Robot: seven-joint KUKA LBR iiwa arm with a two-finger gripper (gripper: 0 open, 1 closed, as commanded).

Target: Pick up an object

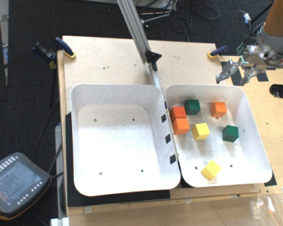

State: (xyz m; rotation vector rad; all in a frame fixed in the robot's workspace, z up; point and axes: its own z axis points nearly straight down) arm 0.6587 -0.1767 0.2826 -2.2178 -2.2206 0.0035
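The right bin [254,140] holds several cubes. Two orange cubes [179,119] sit touching by its left wall, and a third orange cube [218,108] lies near the back. One green cube [192,106] is at the back and another green cube [230,133] lies to the right. A yellow cube [201,131] sits mid-bin, with a second yellow cube [210,170] near the front. My gripper [235,76] hangs above the bench just behind the right bin's far rim, open, with nothing between its fingers.
The left bin [85,126] stands beside the right one. A slanted metal pole [137,27] runs down to the gap between the bins. Clamps [66,48] grip the bench's back corners. A teach pendant [14,185] lies at the lower left.
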